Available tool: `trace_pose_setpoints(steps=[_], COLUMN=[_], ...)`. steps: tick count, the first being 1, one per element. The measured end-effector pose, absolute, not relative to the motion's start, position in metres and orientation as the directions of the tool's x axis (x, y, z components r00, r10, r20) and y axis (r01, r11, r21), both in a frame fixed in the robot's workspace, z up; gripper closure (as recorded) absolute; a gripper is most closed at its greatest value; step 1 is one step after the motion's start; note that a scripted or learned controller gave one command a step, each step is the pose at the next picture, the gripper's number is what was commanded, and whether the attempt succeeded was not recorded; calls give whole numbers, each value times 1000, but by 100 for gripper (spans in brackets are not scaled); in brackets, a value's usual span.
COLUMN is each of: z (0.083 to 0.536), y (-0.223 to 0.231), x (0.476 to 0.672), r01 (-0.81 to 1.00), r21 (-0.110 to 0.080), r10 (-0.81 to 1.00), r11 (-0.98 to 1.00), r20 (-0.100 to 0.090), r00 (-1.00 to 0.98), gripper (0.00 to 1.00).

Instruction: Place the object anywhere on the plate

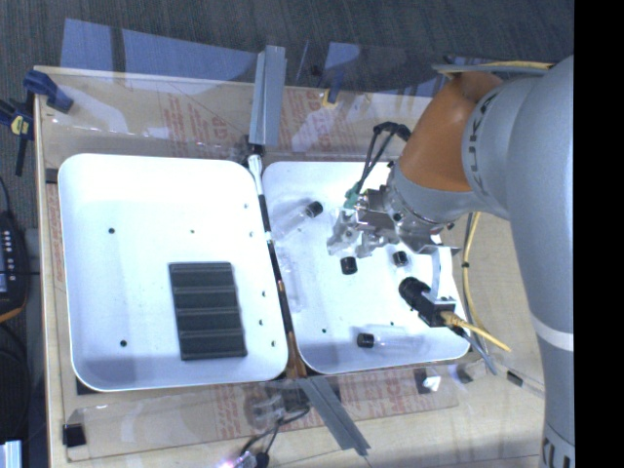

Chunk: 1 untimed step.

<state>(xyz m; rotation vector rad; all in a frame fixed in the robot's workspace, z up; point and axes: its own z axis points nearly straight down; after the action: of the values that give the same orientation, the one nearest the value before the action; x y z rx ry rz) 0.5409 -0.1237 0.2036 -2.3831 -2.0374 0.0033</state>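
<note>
Hovering low over the middle of the right bin, the hand (353,230) shows as a tangle of pale metal under the wrist. How far open it is, and whether it has hold of anything, I cannot tell from this slant. At the left of the worktop (146,105), the left bin (88,193) holds a dark ribbed slab (207,310) lying flat towards its near side, which I take to be the plate. The right bin (302,349) has several small black pieces scattered on its floor: a far piece (312,208) to the left of the hand, a middle piece (348,264) just beside the hand on its near side, and a near piece (366,339) close to the near wall. Which of these is the object to be moved I cannot say, though the middle piece seems likeliest. The arm (507,144) reaches in from the right. The step in hand looks like the pick, with nothing yet on the slab. The next move would call for a sure grip, a lift clear of the walls between the bins, and travel leftwards over the slab.
</note>
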Motion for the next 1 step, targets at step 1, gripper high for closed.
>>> trace_pose_setpoints(steps=[1], z=[193], y=[-14], x=[567], r01=[988], r21=[-5], r10=[988], r11=[-153], r20=[0], r00=[153], gripper=[100])
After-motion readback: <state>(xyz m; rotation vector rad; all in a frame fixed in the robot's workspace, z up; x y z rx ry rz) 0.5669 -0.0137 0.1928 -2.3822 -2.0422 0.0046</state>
